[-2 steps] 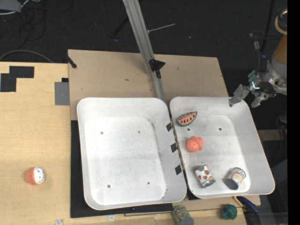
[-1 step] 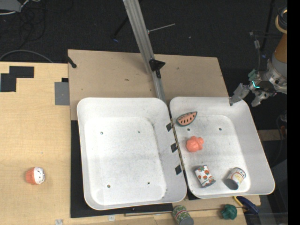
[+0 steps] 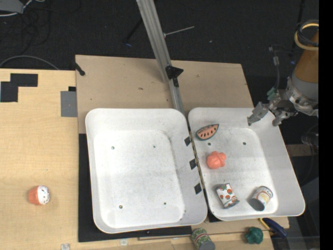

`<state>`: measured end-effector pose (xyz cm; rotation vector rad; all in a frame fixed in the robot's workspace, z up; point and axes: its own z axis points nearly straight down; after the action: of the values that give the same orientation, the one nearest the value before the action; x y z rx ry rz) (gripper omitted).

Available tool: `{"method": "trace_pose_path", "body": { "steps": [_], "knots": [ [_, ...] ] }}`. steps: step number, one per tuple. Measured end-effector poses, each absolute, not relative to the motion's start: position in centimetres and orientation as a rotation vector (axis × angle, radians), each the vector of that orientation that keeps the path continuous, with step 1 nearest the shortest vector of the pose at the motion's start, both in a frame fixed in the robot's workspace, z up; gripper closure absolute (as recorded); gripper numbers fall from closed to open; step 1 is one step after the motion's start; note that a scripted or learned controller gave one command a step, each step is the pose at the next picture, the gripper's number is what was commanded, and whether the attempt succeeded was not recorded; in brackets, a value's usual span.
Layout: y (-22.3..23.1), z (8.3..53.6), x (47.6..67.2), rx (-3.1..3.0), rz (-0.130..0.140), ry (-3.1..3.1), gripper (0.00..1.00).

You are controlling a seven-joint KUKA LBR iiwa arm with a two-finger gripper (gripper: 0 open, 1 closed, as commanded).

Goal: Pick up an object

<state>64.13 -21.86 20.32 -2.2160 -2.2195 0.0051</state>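
My gripper point(image 3: 264, 119) hangs over the far right corner of the right bin point(image 3: 281, 160), its two fingers spread open with nothing between them. Four objects lie in that bin. A watermelon slice toy point(image 3: 207, 132) rests near the far left corner. A red-orange lumpy toy point(image 3: 216, 160) sits at the left middle. A small can with red spots point(image 3: 226, 195) and a tipped can with a yellow label point(image 3: 261, 197) lie along the near side. All of them are to the left of and nearer than the gripper.
The left bin point(image 3: 104, 139) adjoins the right one. An aluminium rail point(image 3: 158, 40) slants up from between the bins. On the bench's front edge stand a can point(image 3: 200, 238) and a green toy point(image 3: 254, 235). An orange-and-white ball point(image 3: 39, 195) lies on the wooden table at the left.
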Motion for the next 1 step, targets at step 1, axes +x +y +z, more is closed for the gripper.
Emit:
{"method": "trace_pose_path", "body": {
  "steps": [1],
  "knots": [
    [-21.35,15.35,64.96,-2.212,0.005,-2.223,0.00]
  ]
}}
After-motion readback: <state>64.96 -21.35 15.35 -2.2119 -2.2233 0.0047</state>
